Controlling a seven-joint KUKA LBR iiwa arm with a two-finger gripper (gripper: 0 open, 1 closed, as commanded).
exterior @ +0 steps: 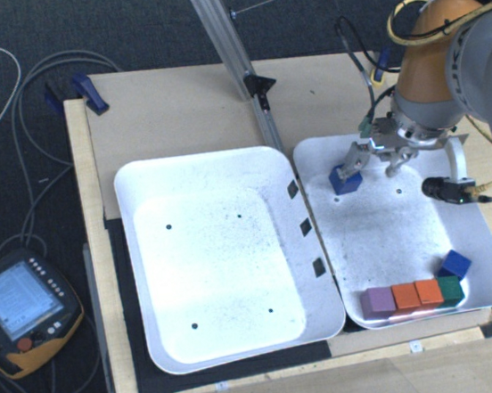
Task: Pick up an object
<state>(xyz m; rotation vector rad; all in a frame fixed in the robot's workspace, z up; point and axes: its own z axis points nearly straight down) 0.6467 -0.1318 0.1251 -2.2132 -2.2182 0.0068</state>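
Now the pincer hangs over the right bin, fingers spread, with a blue block at its left fingertip; whether it grips it, I cannot tell. Purple, orange, green and blue blocks crowd the near rim.

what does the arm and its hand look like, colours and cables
The arm is grey with a rounded orange band above the wrist. Yellow and dark cables loop around that band. The hand is a small metallic grey unit with a black cylindrical part off its side.
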